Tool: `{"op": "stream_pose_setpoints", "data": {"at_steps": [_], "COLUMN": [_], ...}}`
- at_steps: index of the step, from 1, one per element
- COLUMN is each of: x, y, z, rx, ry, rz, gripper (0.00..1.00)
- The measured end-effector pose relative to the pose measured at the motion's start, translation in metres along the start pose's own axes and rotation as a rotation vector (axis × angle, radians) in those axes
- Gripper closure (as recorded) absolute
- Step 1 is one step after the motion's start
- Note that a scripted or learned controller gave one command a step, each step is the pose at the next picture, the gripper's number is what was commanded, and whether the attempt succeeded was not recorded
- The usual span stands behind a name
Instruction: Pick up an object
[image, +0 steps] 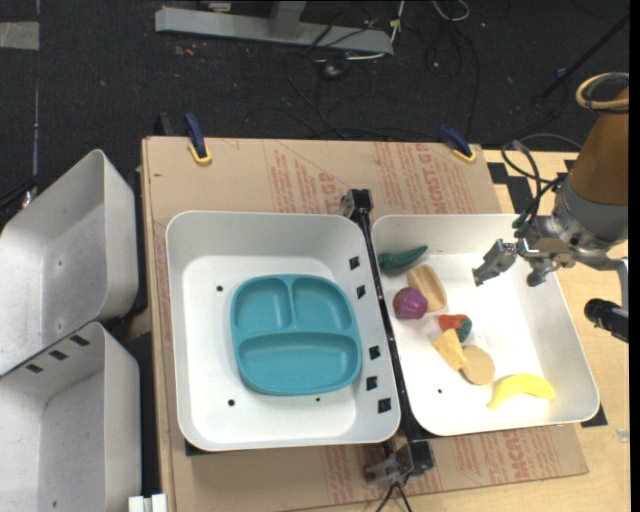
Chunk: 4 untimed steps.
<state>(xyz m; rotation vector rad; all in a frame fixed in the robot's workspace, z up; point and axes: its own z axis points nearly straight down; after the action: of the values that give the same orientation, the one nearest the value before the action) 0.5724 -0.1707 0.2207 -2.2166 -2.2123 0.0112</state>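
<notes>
Two white bins sat side by side on a cardboard-covered bench (300, 175). The left bin (190, 300) held a teal divided plate (296, 335), lying flat near its centre. The right bin (560, 330) held the loose toy food, all clustered toward its left and lower part: a dark green piece (402, 259) against the upper left wall, a tan bread-like piece (428, 288) just below it, a purple round item (410, 303) touching the tan piece's left side, a small red and green item (455, 324) below those, a yellow wedge (450, 349) touching a round tan piece (477, 365), and a yellow banana (520, 390) near the lower right corner. The gripper (512, 264) hung over the upper right part of the right bin, fingers spread apart with nothing between them, well apart from every food piece. The arm (600, 170) entered from the right. Two more white bins (60, 300) stood off the bench at left.
</notes>
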Motion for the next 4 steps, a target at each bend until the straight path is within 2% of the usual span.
{"op": "stream_pose_setpoints", "data": {"at_steps": [1, 4], "x": [0.000, 0.002], "y": [0.003, -0.001], "z": [-0.007, 0.132], "rx": [-0.012, -0.008], "ry": [-0.002, -0.001], "rz": [-0.003, -0.001], "gripper": [0.00, 0.00]}}
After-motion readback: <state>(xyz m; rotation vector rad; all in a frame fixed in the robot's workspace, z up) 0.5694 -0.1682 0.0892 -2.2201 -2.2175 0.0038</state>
